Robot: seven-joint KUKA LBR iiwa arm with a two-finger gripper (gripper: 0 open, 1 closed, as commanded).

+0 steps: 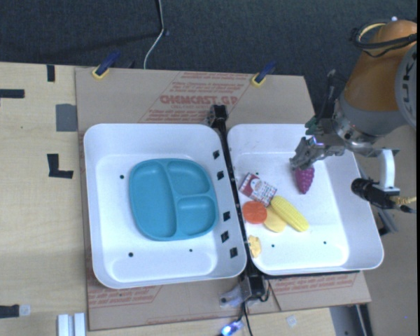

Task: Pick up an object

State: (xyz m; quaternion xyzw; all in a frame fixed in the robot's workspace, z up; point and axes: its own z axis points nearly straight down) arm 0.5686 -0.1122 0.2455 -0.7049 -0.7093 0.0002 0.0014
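Looking down on my bench, I see the left bin (98, 152) holding a blue divided plate (173, 198) at its centre, and the right bin (336, 250) carrying the small items. My arm (378, 75) enters from the upper right of the frame, its gripper (304, 158) low over the upper middle of the right bin; I cannot tell how it is set. A purple grape bunch (304, 179) sits directly below it, seemingly touching. Lower left of that lie a yellow corn cob (290, 213), a red-and-white packet (257, 187), an orange round piece (255, 212) and a small yellow bit (253, 244) by the bin's lower left corner
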